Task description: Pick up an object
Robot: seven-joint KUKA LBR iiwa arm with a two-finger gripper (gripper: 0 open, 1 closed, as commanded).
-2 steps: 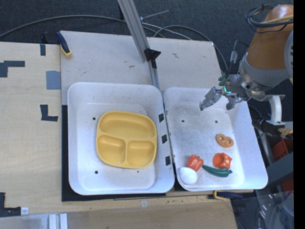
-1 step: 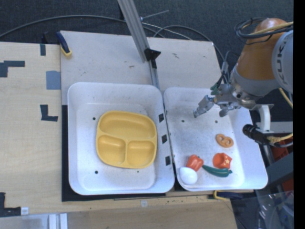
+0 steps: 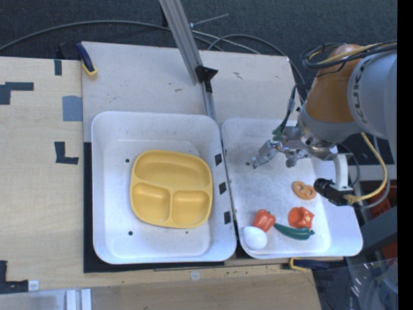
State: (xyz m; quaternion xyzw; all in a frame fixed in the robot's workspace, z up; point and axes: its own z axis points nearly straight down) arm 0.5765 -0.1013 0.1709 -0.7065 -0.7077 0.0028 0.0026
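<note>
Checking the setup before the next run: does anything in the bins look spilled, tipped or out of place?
Nothing stands out. The yellow divided plate lies flat in the left bin; the small food items sit clustered at the right bin's near edge, unspilled.

A small orange ridged piece (image 3: 303, 190); two red pepper-like pieces (image 3: 263, 219) (image 3: 301, 217); a dark green curved chilli (image 3: 293, 232); a white egg (image 3: 254, 238); all lie in the right bin's near end.

The robot arm (image 3: 361, 89) is big, round and grey, with a shiny orange band (image 3: 329, 105) wrapped around it. Thin black and yellow cables loop over and beside the orange band. Below the orange band sits a small metal gripper (image 3: 276, 155) with silver parts and a black piece.
</note>
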